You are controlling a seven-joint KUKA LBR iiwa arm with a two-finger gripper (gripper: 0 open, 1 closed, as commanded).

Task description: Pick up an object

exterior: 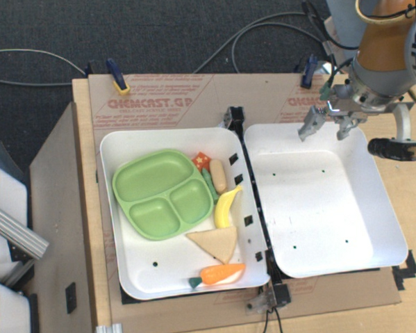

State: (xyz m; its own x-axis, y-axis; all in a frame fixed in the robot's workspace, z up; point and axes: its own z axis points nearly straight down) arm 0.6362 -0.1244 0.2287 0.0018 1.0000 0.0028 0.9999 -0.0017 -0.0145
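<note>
Left bin: banana; fingers apart

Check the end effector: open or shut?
Open. The end effector hangs over the right bin's far edge, its two fingers spread apart with nothing between them.

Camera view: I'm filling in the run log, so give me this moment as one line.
gripper: open, holding nothing, above right bin far edge | left bin: green plate, banana, carrot | pick: not yet done
</note>
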